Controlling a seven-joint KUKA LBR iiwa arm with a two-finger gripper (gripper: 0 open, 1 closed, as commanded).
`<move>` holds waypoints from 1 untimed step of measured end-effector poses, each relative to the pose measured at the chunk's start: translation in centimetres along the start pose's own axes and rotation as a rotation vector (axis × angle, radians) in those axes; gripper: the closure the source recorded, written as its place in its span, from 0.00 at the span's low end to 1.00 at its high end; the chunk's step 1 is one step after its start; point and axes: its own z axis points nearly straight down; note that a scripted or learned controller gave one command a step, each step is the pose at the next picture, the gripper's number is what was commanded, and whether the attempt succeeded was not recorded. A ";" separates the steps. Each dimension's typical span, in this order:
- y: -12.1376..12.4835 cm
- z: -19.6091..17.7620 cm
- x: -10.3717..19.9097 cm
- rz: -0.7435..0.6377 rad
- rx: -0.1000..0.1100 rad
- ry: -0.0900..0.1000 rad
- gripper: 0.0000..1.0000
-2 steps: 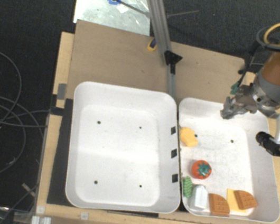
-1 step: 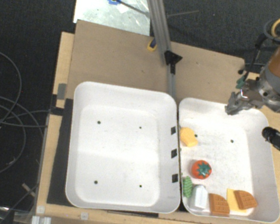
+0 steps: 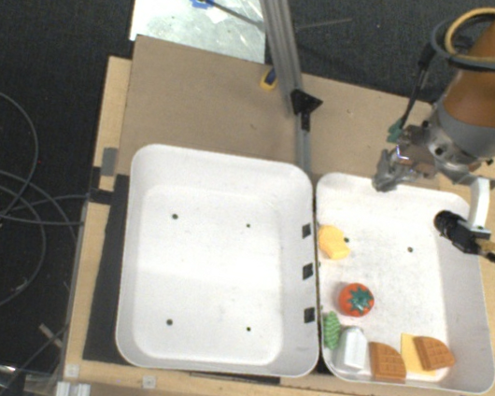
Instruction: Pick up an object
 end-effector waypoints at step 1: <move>-0.1 -0.9 5.7 -0.001 0.000 0.001 1.00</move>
